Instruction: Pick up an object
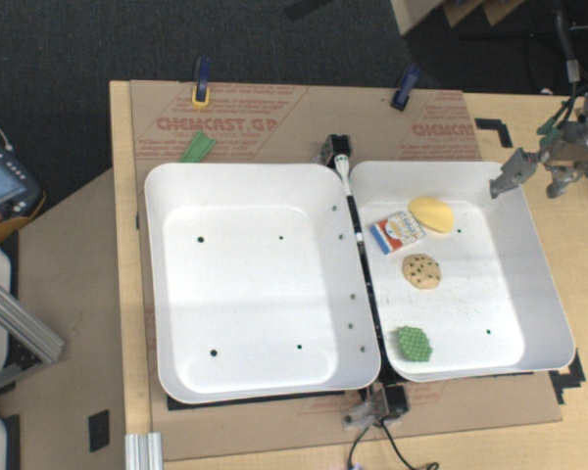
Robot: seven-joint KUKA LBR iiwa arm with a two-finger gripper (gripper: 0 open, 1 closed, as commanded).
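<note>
Green lump (413, 343) by right bin (529, 292) near edge; cookie (421, 270), carton (398, 231), yellow piece (432, 214) toward far edge. Gripper (529, 177) at far right corner, fingers apart, empty; yellow piece nearest, leftward.

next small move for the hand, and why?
Probably shift the hand left and toward the camera, over the yellow object. The hand sits at the right bin's far right corner holding nothing, and that object lies nearest.
</note>
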